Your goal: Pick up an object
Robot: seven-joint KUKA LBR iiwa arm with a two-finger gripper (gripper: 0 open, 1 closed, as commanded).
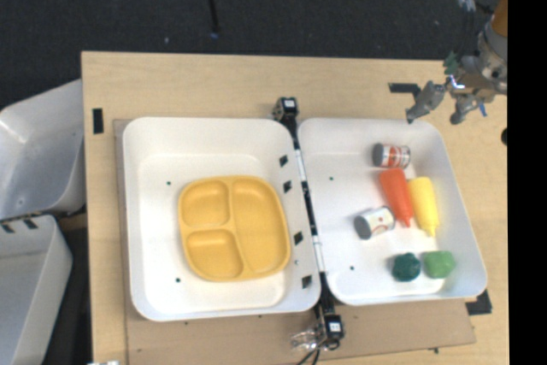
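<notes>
My gripper [443, 103] hangs over the counter [197, 81] at 1 o'clock, fingers spread wide, nothing between them. Right bin [342, 269] below: small can [391, 156] nearest, then orange carrot [396, 192], yellow corn [425, 203], second can [374, 223]. Left bin [154, 150] holds a yellow divided plate [233, 228].

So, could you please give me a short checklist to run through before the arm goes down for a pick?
1. Gripper above the right bin's far corner, touching nothing: ok.
2. Fingers open: ok.
3. Gripper over a target: not ok; the nearest can lies nearer the camera.
4. Carrot free to grasp: not ok, yellow piece lies against it.
5. Lower can apart from the green pieces: ok.
6. Tray in the left bin, out of the way: ok.
</notes>
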